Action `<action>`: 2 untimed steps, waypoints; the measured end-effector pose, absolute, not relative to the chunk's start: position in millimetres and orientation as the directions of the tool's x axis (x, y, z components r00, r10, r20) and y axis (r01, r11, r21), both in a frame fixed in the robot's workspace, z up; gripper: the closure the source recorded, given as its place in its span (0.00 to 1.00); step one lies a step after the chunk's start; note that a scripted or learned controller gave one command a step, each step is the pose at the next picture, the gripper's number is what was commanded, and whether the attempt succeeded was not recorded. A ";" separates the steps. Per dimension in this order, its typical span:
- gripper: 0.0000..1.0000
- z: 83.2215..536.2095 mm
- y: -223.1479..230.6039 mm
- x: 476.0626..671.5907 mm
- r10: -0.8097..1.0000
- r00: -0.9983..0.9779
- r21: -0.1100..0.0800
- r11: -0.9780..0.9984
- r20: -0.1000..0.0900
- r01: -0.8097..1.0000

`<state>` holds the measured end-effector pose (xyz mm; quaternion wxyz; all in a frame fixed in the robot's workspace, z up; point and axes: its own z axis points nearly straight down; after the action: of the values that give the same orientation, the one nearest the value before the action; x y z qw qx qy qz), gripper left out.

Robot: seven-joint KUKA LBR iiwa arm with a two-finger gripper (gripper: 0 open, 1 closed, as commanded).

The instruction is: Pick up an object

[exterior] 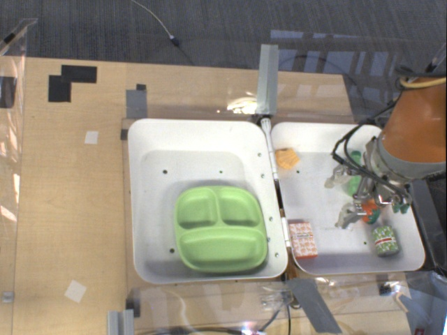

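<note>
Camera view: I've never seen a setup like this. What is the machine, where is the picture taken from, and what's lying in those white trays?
One camera looks down at a slant on a bench with two white bins. The grey and orange shape at the right is a robot arm; its claw hangs over the right bin. That bin holds an orange piece, a patterned box, a small can and some green and red bits under the claw. The left bin holds a green divided plate. I cannot tell whether the claw holds anything.
</note>
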<state>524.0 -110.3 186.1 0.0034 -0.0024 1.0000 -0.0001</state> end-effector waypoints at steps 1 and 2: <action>0.00 90.3 -130.0 549.4 0.188 -0.982 0.001 0.982 -0.016 0.188; 1.00 105.3 -128.9 554.5 0.180 -0.983 0.001 0.984 -0.033 0.180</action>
<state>554.5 -128.9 105.3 0.0164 0.0902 0.9958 -0.0010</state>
